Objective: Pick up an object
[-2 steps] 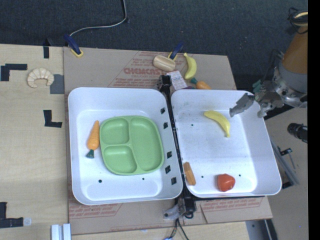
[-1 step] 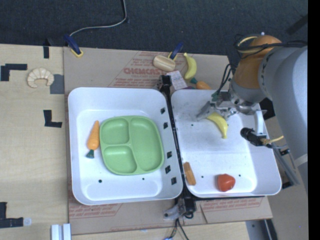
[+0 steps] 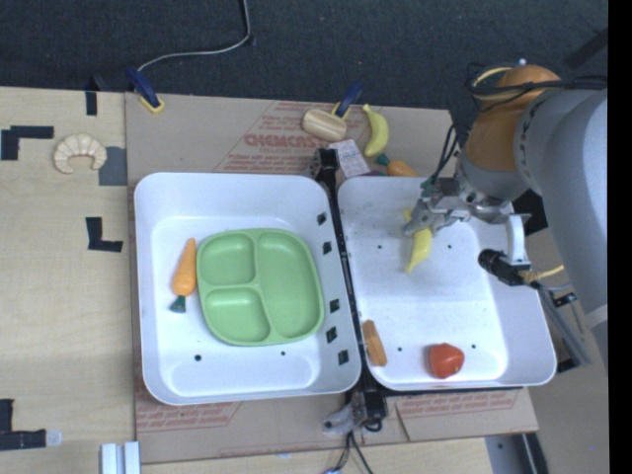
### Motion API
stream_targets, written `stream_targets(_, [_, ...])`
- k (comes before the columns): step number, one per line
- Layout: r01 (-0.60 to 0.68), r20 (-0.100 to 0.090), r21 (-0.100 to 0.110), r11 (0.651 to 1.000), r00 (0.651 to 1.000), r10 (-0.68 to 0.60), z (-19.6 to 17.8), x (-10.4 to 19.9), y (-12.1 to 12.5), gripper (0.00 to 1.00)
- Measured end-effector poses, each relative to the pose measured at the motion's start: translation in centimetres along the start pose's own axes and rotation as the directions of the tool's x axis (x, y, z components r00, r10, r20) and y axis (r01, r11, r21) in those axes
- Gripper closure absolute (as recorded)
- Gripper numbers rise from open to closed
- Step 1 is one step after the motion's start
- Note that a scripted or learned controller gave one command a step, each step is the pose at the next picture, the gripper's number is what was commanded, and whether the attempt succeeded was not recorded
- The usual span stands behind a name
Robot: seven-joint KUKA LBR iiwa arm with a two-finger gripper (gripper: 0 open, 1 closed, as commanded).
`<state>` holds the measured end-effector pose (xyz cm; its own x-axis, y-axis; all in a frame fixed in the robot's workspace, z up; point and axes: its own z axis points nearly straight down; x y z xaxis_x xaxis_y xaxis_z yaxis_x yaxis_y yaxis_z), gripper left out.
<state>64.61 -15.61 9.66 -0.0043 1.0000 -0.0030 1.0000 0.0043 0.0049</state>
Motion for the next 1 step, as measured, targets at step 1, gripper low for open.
stream_targets(1, [-0.001,-0.005,0.020,1.000,1.000,0.002,-1.77,4.89,1.98,1.00])
